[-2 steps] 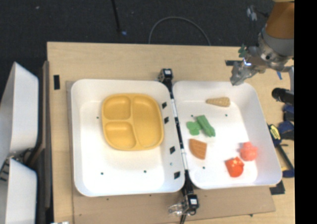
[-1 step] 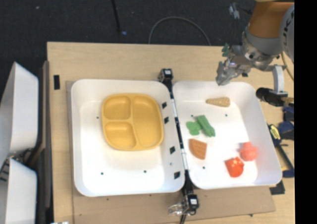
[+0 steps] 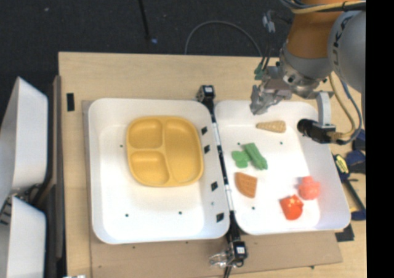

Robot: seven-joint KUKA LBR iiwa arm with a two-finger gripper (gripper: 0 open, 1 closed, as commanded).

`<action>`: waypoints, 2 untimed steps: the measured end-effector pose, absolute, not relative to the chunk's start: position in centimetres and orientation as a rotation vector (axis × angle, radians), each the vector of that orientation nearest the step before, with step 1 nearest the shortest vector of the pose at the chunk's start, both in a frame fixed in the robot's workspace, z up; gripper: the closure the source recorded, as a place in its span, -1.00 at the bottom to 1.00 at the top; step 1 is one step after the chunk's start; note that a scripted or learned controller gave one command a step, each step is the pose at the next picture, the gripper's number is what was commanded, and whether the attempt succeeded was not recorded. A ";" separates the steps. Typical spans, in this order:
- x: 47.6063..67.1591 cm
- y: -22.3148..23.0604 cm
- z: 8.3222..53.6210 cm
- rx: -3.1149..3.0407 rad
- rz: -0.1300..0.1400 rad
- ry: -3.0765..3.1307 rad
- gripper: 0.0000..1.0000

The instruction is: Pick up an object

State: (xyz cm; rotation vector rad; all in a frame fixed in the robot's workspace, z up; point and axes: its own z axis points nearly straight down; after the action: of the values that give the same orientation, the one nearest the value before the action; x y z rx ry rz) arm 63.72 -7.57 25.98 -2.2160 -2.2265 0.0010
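1. The fingers (image 3: pixel 261 106) hang over the right bin's (image 3: pixel 320 209) far edge; whether they are parted I cannot tell, nothing visibly between them.
2. A tan cone (image 3: pixel 271 126) lies just beside them.
3. The left bin (image 3: pixel 104 209) holds a yellow tray (image 3: pixel 165 150).

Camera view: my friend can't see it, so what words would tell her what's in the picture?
A robot arm's gripper hangs over the far edge of the right bin, which holds small toy foods. The left bin holds a yellow tray with three sections.
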 end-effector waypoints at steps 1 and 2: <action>63.4 -3.5 25.4 -2.217 0.001 -2.226 1.00; 63.2 1.2 24.0 -2.216 0.001 -2.227 1.00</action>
State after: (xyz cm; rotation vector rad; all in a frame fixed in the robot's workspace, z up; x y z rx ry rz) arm 63.16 1.17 23.98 -2.2156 -2.2275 0.0008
